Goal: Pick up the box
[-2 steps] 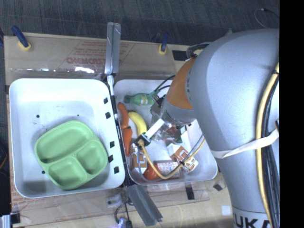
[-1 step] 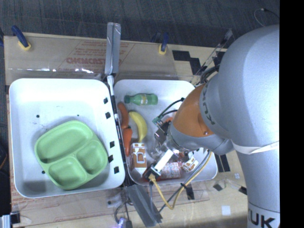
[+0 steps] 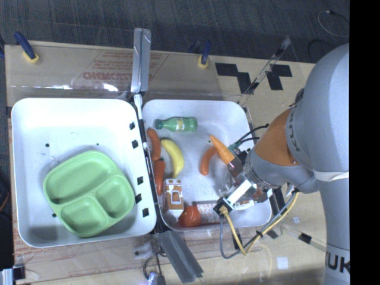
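Both bins point(image 3: 35, 117) looked like smooth white plastic with a soft sheen. Divided tray point(image 3: 89, 193) — pale green plastic, matt. Box point(image 3: 173, 196) appeared to be printed card, orange and white. Bottle point(image 3: 176, 124) — green, glossy. Banana point(image 3: 173, 155) and tomato point(image 3: 190, 216) looked like smooth moulded plastic. Counter point(image 3: 77, 64) appeared as brown cardboard-like sheet, matt. Arm point(image 3: 326, 100) shell was smooth grey, slightly glossy.

The box point(image 3: 173, 196) is a small orange-brown carton with white patches on its upper face. It lies flat near the front of the right-hand bin point(image 3: 237, 108), close to that bin's left wall, long side running front to back.
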Motion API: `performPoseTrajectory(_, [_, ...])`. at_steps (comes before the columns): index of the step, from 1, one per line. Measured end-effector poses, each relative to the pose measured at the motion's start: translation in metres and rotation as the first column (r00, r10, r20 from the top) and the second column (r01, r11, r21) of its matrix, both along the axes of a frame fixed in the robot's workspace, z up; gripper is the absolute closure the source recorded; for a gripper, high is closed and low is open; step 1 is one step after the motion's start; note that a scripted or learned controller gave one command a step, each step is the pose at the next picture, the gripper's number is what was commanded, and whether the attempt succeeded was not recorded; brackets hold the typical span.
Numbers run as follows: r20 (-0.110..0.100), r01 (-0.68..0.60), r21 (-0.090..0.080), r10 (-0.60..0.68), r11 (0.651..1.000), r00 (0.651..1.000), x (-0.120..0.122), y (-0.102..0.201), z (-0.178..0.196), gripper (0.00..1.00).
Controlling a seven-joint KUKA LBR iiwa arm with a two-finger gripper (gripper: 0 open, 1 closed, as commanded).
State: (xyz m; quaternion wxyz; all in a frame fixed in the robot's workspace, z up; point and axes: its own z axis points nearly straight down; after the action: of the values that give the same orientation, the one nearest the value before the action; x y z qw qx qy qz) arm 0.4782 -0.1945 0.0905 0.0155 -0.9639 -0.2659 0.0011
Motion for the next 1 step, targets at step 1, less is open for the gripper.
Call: performPoseTrajectory(1, [0.006, -0.178, -0.025, 0.178, 0.984, 0.984, -0.0024, 0.0910, 0.0250, 1.00])
